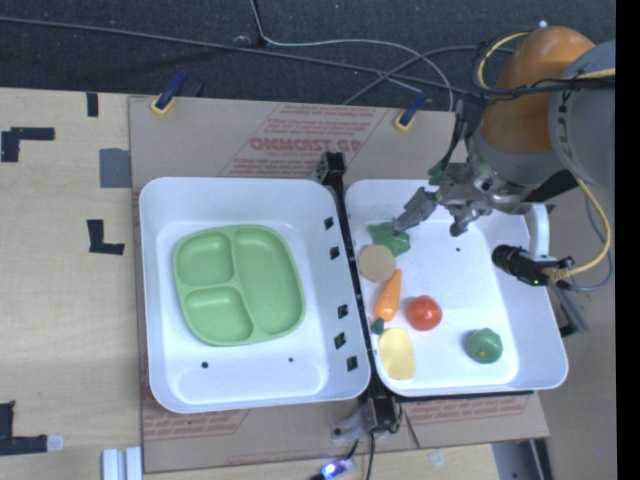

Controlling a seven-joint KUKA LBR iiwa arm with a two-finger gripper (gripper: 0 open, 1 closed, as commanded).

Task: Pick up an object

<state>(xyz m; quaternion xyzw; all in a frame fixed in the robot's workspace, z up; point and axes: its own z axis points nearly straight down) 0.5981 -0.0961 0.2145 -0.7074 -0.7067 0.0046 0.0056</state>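
Note:
The right bin (520, 368) holds several toy foods. A tan round piece (376, 263) lies by the divider, with a green flat piece (387, 237) just behind it. An orange carrot (388, 296) leans below them. A red tomato (425, 313), a yellow piece (397, 353) and a green pepper (484, 345) lie toward the front. My gripper (437, 213) hovers over the back of the right bin with its fingers spread open and nothing between them. One fingertip (410, 215) is close above the green flat piece.
The left bin (160, 208) holds a green divided plate (238, 283). A black divider (345, 268) runs between the bins. Cables cross the dark floor behind the bench. A black fitting (520, 263) sticks out at the right bin's right wall.

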